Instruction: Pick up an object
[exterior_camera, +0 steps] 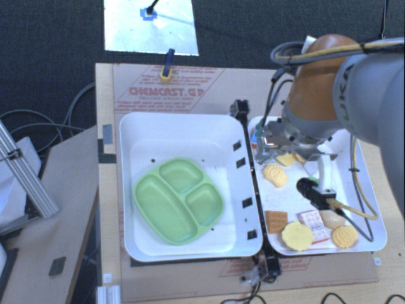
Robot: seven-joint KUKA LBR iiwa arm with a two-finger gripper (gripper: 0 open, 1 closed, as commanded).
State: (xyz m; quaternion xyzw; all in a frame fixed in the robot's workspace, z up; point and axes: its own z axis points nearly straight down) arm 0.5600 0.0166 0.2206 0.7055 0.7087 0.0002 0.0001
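Observation:
My gripper (274,145) hangs low over the far part of the right bin (372,215), under the grey arm with its orange band. Just below it lies a pale yellow ridged pastry (274,175), and a small yellow piece (286,160) shows right beside the gripper. Whether the gripper touches either one I cannot tell. Along the bin's near edge lie a brown waffle square (276,221), a yellow round biscuit (297,235), a white and red packet (312,223), a tan lump (332,220) and an orange ridged piece (345,236).
The left bin (147,126) holds a green divided tray (178,199). A black-clipped divider (248,170) runs between the bins. Behind them lies a printed cardboard sheet (171,87). The arm covers the right bin's far right corner.

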